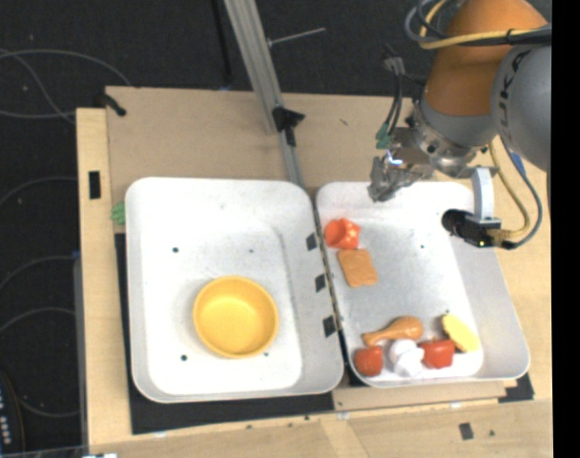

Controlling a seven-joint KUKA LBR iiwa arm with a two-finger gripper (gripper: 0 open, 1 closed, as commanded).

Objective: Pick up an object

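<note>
Looking down at a slant from above, I see a tan tabletop (pixel 195 132) carrying two shallow white bins side by side. My arm (pixel 481 55), grey with an orange band, reaches in from the right of the view. My end effector (pixel 390 175) hangs over the far corner of the right bin (pixel 414 256), close to the inner wall where the two bins meet. It is dark and small here, and I cannot tell whether it is open or closed. Nothing shows between it and the bin floor beneath.

The left bin (pixel 176 218) holds a yellow bowl (pixel 235 316), upright, sitting toward the near side and apart from the walls.

The right bin holds the small things to pick from. A red piece (pixel 341 233) lies near the inner wall, the closest thing to my end effector but apart from it. Just nearer the camera, an orange-brown flat block (pixel 358 268) lies beside the red piece. Along the near wall sits a cluster: a tan drumstick-shaped toy (pixel 395 331), a red round piece (pixel 368 359) at the inner corner, a white piece (pixel 403 358) next to it, a red block (pixel 439 352), and a yellow piece (pixel 460 332) to the outside. The things in this cluster lie close together, some seeming to touch.

A metal pole (pixel 257 60) rises at a slant behind the bins.
</note>
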